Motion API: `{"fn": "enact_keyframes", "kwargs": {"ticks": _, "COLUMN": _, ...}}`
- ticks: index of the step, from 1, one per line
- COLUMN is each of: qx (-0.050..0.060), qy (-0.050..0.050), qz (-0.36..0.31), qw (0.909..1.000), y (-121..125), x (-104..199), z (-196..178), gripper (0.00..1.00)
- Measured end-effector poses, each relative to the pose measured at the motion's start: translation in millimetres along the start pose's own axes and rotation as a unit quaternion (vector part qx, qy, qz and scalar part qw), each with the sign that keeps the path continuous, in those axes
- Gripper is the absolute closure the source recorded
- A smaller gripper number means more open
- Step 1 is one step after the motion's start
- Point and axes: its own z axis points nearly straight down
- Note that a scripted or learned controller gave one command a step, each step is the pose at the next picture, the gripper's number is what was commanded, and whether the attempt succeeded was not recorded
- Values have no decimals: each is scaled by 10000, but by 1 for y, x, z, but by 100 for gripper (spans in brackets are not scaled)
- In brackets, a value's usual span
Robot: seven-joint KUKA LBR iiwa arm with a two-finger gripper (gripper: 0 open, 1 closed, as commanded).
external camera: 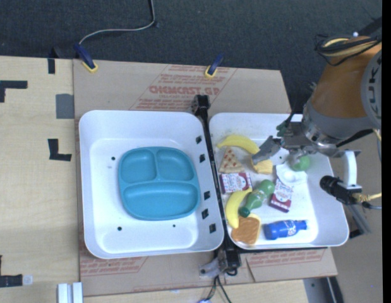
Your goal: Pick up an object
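Observation:
My gripper (266,151) hangs over the upper middle of the right bin (331,232), reaching in from the right. Its tip is just above a small pale-yellow wedge (263,166) and right of a yellow banana (238,143). A pizza slice (229,161) and a red-and-white packet (234,182) lie to its lower left. A green bottle (257,196), a second yellow banana (234,208), a slice of toast (247,231), a blue bottle (285,228) and a red-and-white carton (282,194) lie nearer the front. A green thing (300,163) sits under the wrist.
The left bin (97,137) holds a blue divided plate (159,183). A black divider (208,163) runs between the bins. Both bins rest on a cardboard sheet (176,87) held by yellow clamps at the back.

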Motion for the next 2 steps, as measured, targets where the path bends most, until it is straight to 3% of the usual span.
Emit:
{"fn": "enact_keyframes", "kwargs": {"ticks": 1, "qx": -80, "qy": -20, "qz": 5, "qw": 10000, "y": 74, "x": -5, "z": 135, "gripper": 0}}
{"fn": "enact_keyframes", "kwargs": {"ticks": 2, "qx": -18, "qy": -7, "qz": -2, "qw": 10000, "y": 123, "x": 4, "z": 138, "gripper": 0}}
